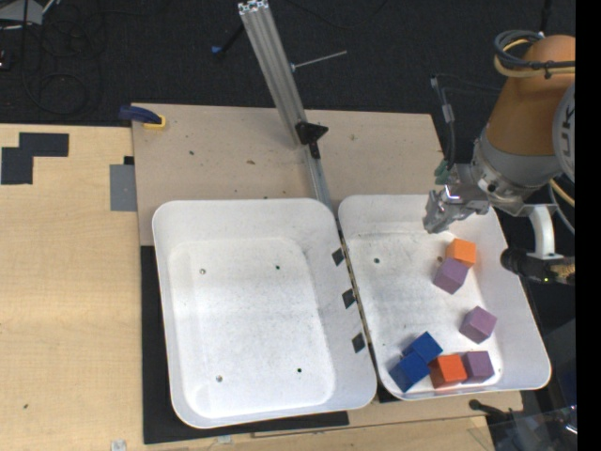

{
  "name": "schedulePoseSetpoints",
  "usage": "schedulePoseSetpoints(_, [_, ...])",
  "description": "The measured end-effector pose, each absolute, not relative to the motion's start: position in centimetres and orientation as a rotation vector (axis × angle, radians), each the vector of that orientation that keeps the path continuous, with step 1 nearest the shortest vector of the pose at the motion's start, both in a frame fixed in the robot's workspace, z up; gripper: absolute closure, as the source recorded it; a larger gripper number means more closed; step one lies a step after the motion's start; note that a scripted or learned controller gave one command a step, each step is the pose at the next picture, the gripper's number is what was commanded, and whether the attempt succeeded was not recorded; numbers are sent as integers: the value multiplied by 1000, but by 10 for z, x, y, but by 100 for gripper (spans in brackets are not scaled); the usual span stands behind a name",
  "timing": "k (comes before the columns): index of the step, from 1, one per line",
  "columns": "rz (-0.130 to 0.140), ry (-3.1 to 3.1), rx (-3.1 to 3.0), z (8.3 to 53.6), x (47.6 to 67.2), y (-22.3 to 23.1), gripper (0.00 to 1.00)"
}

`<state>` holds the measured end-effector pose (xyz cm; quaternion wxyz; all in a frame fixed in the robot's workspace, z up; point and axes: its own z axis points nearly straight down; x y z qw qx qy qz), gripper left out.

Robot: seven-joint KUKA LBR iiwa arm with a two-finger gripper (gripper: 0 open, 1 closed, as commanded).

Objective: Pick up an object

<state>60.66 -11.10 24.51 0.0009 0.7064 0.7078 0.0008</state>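
Observation:
The right bin (394,280) holds several small blocks. An orange block (462,251) and a purple block (451,275) sit together near its upper right. Another purple block (478,323) lies lower down. At the bin's front edge are two blue blocks (415,360), an orange block (449,370) and a purple block (478,365). My gripper (439,217) hangs over the upper part of the right bin, just up and left of the orange block, with nothing seen between its fingers.
The left bin (246,308) lies beside the right one, with black clips (347,297) along the shared edge. A slanted aluminium rail (278,73) rises behind the bins. Black tape patches mark the bench at far left (36,153).

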Motion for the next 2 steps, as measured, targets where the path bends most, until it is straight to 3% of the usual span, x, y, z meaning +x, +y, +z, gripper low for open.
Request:
schedulePoseSetpoints(1, [0,2225,2218,262,607,-112,100])
schedulePoseSetpoints(2, [-2,2229,2220,262,580,-58,100])
